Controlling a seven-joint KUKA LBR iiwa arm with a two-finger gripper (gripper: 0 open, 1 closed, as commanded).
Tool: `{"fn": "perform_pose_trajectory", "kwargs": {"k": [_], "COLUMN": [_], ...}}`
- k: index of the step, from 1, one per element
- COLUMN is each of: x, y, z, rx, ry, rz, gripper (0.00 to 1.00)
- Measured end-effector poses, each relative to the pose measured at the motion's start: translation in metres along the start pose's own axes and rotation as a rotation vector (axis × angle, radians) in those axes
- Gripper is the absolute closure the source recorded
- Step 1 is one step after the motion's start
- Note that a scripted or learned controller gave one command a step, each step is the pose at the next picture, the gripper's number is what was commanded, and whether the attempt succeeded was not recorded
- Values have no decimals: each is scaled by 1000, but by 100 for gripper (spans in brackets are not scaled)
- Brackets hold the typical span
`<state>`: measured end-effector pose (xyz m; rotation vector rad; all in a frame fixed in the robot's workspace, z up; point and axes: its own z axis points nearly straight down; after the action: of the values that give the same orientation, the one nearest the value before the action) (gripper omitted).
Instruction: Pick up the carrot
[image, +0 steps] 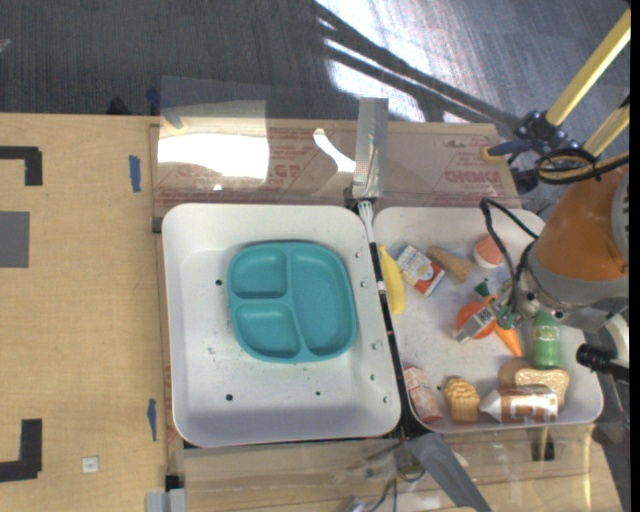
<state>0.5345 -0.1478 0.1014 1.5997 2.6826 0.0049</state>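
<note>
In the right bin (585, 405), the arm (585, 245) bends down over the toys.
We see the claw (505, 318) low by the carrot (476, 318), which lies mid-bin just left of it, beside a green bottle (546, 342); we cannot tell its state. A teal plate (293, 300) sits in the left bin (190, 330).

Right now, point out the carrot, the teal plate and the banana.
carrot (510, 340): camera view, on its orange body, right bin.
teal plate (293, 300): camera view, on the ridge between its compartments, left bin.
banana (392, 282): camera view, on its yellow middle.
</note>
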Motion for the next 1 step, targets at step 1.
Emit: {"fn": "perform_pose_trajectory", "kwargs": {"k": [1], "x": [87], "y": [-4], "z": [-87], "rx": [5], "ry": [11], "rz": [91], "gripper": [100]}}
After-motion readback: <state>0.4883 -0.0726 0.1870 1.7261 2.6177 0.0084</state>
